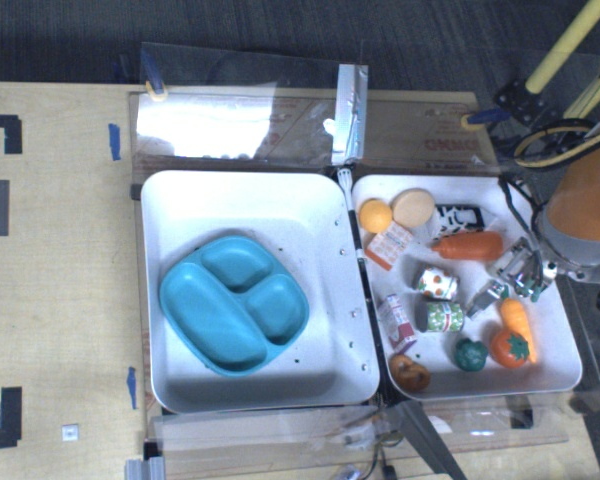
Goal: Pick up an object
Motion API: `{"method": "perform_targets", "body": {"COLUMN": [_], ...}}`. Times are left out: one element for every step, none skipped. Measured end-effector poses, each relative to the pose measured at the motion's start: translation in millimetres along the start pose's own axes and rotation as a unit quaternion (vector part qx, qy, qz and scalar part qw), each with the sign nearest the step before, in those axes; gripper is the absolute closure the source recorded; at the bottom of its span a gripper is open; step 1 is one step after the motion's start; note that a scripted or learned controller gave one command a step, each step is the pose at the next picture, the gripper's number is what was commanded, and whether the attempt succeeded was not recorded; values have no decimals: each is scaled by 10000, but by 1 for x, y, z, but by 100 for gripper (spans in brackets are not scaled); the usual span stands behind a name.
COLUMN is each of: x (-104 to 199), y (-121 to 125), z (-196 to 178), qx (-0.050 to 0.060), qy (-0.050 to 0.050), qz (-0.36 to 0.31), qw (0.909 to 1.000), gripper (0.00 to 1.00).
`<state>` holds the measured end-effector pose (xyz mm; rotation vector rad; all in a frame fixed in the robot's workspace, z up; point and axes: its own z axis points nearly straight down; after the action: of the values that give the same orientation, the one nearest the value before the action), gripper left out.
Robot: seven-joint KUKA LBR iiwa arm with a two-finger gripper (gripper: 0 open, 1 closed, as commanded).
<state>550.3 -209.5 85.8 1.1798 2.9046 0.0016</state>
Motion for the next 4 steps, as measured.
{"method": "perform_targets", "body": {"x": [-3, -2, 15, -64], "y": [1, 0, -35, 44], "z": [-10, -9, 0, 2], "qx": [-25, -22, -1, -1], "qy": [-31, -24, 8, 11], "qz": [17, 18, -1250, -993], "qw": [10000, 10000, 9922, 9951], "gripper": [100, 0, 0, 0]}}
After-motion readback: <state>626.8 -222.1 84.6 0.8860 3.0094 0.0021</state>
